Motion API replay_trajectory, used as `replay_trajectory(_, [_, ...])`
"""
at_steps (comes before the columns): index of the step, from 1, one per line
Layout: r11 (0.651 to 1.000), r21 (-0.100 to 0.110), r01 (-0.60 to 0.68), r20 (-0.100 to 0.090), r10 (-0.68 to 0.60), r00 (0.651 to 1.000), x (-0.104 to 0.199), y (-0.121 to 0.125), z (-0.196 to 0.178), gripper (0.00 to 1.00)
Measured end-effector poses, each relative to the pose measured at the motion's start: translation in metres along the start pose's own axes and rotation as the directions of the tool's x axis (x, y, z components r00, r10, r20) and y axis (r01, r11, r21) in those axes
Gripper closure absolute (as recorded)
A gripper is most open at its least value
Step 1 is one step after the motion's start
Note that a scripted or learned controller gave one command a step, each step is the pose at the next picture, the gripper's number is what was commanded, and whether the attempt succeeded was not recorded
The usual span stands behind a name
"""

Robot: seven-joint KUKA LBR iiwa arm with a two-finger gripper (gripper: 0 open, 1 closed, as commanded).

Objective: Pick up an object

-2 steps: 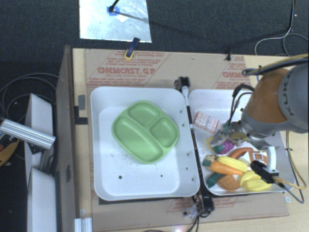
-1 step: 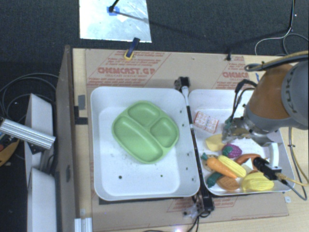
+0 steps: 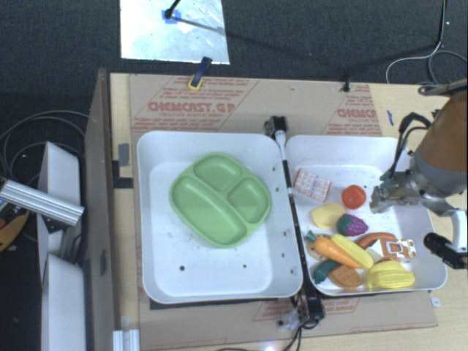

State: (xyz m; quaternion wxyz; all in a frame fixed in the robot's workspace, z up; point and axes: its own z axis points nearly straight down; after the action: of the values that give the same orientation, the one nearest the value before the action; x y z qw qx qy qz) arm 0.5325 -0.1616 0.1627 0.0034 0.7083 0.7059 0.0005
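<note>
The right bin (image 3: 344,151) holds several toy foods: a red tomato (image 3: 354,196), a pink wafer block (image 3: 312,184), a yellow piece (image 3: 327,215), purple grapes (image 3: 352,225), an orange carrot (image 3: 330,248), a corn cob (image 3: 356,251), a sausage (image 3: 376,239), a white-and-orange carton (image 3: 396,249) and a lemon (image 3: 389,275). My gripper (image 3: 383,196) hangs low at the right side of this bin, just right of the tomato. Nothing shows between its fingers.
The left bin (image 3: 164,152) carries a green divided plate (image 3: 220,199). A black divider clip (image 3: 278,128) sits at the top between the bins. Cardboard lies under both bins, cables and a metal bar (image 3: 40,202) at the far left.
</note>
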Motion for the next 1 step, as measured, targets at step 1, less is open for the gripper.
replay_trajectory(1, [1.0,0.002,0.008,-0.002,-0.008,1.0,-0.0014,0.04,0.082,1.0])
